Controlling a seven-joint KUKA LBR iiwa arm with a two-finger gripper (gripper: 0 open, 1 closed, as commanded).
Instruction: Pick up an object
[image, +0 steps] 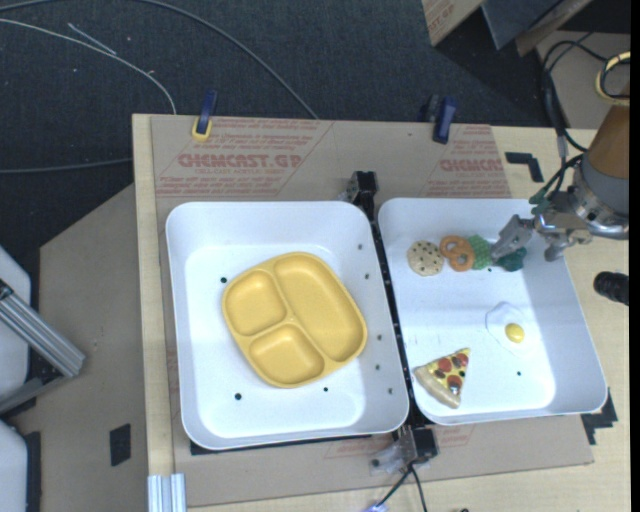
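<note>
The right bin (575, 385) holds a chocolate-chip cookie (425, 257), an orange pretzel (459, 252), a green toy piece (497, 256), a fried egg (508, 325) and a pizza slice (446, 375). My gripper (534, 238) hovers over the bin's upper right part, open, with its fingers spread apart. The left finger (514, 236) stands right over the end of the green piece and hides part of it. Nothing shows between the fingers.
The left bin (190, 240) carries a yellow three-compartment plate (293, 318). A black divider clamp (363, 186) sits between the bins at the back. Blue clamps (443, 118) hold the cardboard base at its far edge. Cables run at the right.
</note>
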